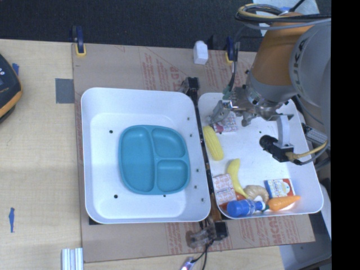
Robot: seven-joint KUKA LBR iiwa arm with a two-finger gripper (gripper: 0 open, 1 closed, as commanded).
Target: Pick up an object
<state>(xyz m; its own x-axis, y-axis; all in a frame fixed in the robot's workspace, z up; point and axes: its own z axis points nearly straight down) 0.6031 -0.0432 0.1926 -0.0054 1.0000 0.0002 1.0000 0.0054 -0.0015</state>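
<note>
We see the arm [292,55] over the right bin [309,207], the left bin [90,151] holding a blue tray [154,159]. Our gripper [225,112] hangs at the bin's far left corner; whether it is spread or pressed together we cannot tell. The corn [213,142] lies just nearer, lengthwise along the wall, the banana [234,176] beyond. Bare floor lies to its right.

**Colours across the two bins**

A teal divided plate [154,158] lies in the white left bin [95,151]. The white right bin [306,198] holds yellow corn [213,143], a yellow banana [234,175], an orange carrot [284,203] and a blue bottle [242,208]. The desk [34,167] is pale wood.
</note>
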